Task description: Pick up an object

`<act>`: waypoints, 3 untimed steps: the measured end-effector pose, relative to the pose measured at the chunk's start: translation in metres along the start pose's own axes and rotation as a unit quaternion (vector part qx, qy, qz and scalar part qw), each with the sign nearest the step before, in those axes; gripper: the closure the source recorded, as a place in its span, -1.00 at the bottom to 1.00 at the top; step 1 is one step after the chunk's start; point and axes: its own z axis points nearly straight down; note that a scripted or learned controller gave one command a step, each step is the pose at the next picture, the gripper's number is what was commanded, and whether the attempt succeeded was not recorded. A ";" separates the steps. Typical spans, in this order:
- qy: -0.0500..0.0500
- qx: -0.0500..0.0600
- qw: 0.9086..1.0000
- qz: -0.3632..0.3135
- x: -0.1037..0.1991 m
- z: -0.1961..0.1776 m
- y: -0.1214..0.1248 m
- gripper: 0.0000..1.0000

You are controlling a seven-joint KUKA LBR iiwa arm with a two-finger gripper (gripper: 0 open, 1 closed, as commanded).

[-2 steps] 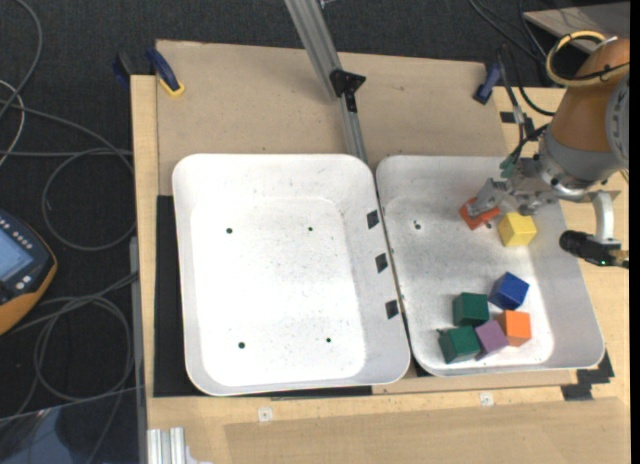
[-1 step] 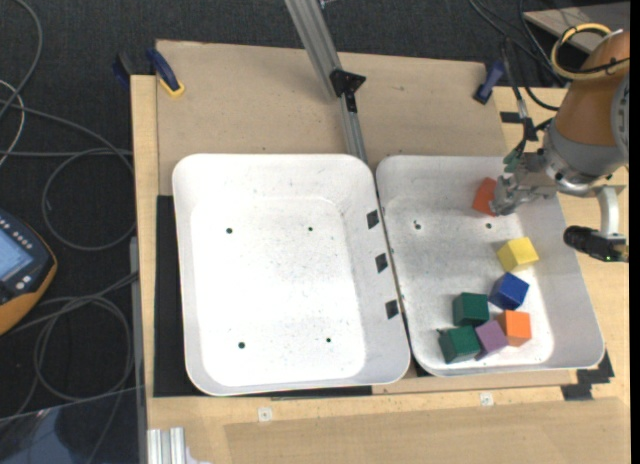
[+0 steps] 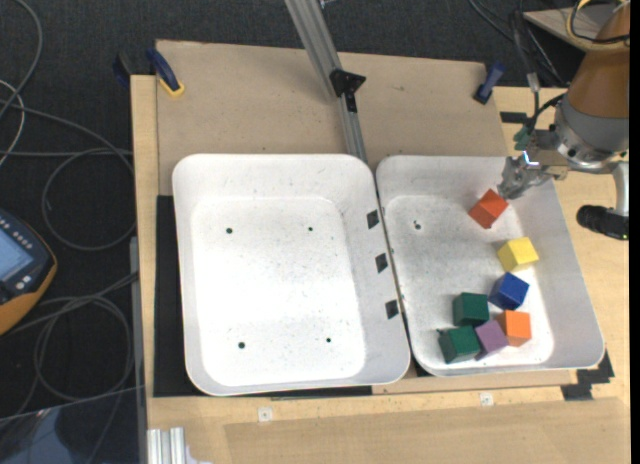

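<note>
1. Clearly the thing most in play is the small red-orange cube (image 3: 488,209), tilted on one edge in the upper part of the right-hand shallow white bin (image 3: 430,252), well apart from the other blocks.

2. Just above and to the right of it hangs the two-finger gripper (image 3: 516,178), its tip very near the cube's upper corner; whether it touches is too close to call, and nothing shows the cube between its fingers.

3. Whether those fingers stand apart or together I cannot tell; they are small and blurred at this slant.

4. Behind the gripper rises the grey arm with its orange band (image 3: 600,82), reaching in over the bin's right rim.

5. Lower in the same bin lie a yellow cube (image 3: 518,252), a blue cube (image 3: 511,290), a smaller orange cube (image 3: 517,326), a purple block (image 3: 491,336) and two dark green blocks (image 3: 470,307) (image 3: 460,343), bunched toward the near right corner.

6. Beside it, the left-hand white bin (image 3: 200,252) has only dark specks on its floor.

7. By my judgement the step in hand is the approach to, or the attempted grasp of, the red-orange cube; a lift has not been shown.

8. The next move calls for centring the tip over the cube, since it seems offset toward one corner, then closing squarely on two flat faces; a tilted cube may slip or skid away.
</note>
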 end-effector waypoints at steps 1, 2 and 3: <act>-0.001 -0.001 1.000 0.001 -0.003 -0.058 -0.007 1.00; -0.001 0.000 1.000 0.000 -0.005 -0.102 -0.005 1.00; 0.002 0.004 1.000 -0.002 0.049 -0.088 -0.007 1.00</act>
